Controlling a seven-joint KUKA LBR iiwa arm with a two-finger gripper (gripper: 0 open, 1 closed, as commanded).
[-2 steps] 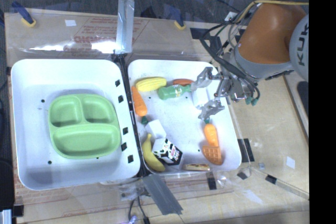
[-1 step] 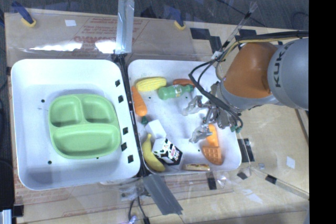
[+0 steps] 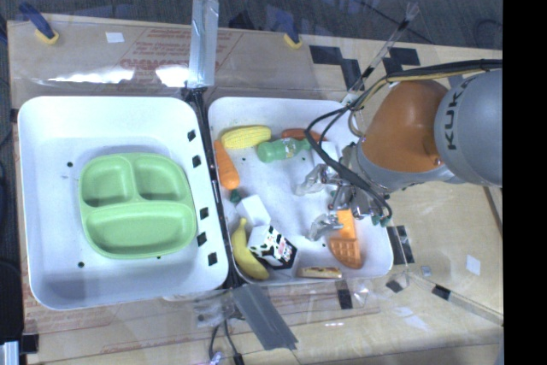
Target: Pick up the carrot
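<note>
Nearest the camera, along the front wall of the right bin [image 3: 376, 265], sit a flat brown cookie-like piece [image 3: 319, 273], a banana [image 3: 246, 255], a black-and-white cow-print carton [image 3: 275, 246] and an orange wedge-shaped piece [image 3: 346, 245]. Gripper [image 3: 329, 201] hangs just above that wedge, right-centre of the bin; metal fingers [image 3: 313, 181] look spread with nothing between them, so I read it as open and empty. Carrot [image 3: 226, 167] lies well to the left, along the bin's left wall by the divider, long axis running front to back, wide end toward the camera as far as I can tell. My read: step in hand is the approach, grasp not begun. To do it well, traverse left across the bin, line the fingers across the carrot's short axis, come down mid-length, and leave room for the wall-side finger since the carrot sits nearly against the wall. White block [image 3: 254, 208] just in front of it could snag a finger. Further back: green bottle [image 3: 283, 150], corn cob [image 3: 245, 136], and a red-orange item [image 3: 297, 133] partly hidden. Left bin [image 3: 43, 184] holds a green divided plate [image 3: 135, 204], compartments bare.
</note>
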